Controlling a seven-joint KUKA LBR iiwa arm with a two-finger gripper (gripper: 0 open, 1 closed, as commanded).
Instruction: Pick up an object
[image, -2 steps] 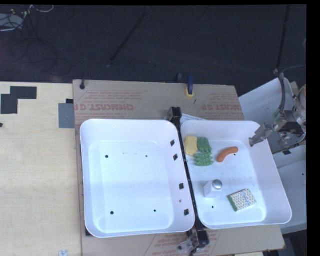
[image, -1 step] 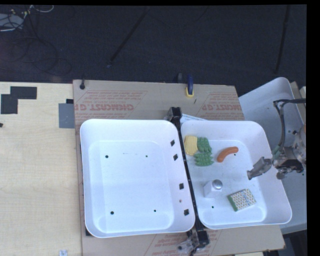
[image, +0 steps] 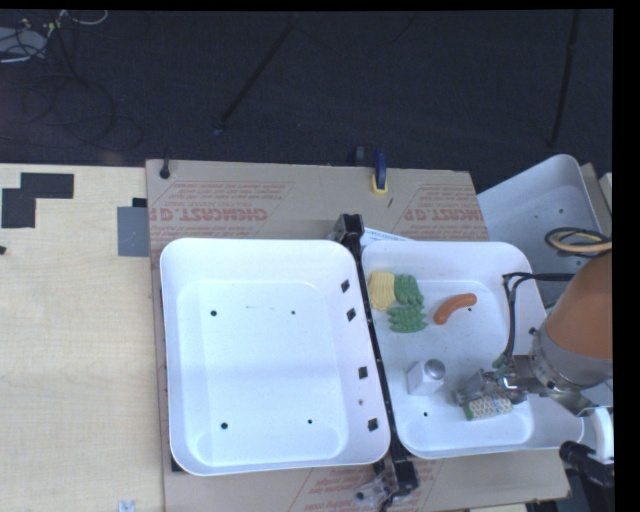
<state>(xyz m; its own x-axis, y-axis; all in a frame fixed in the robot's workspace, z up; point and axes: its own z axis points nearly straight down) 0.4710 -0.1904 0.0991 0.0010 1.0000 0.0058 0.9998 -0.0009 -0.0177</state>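
Note:
My gripper (image: 484, 389) is low in the right bin (image: 520, 435), near its front right corner, at the end of the grey arm with the orange band (image: 585, 315). A small speckled grey-green object (image: 488, 407) lies right under or against the gripper tip; I cannot see whether it is held. A small grey-white cup-like piece (image: 428, 374) sits just left of the gripper. Further back in the same bin lie a yellow corn cob (image: 381, 289), two green pieces (image: 407, 303) and an orange sausage-shaped object (image: 455, 307).
The left bin (image: 185, 350) stands beside the right one, with a black clipped divider (image: 362, 335) between them. Both rest on a cardboard sheet (image: 260, 205). A white panel with a yellow cable (image: 572, 238) is at the back right.

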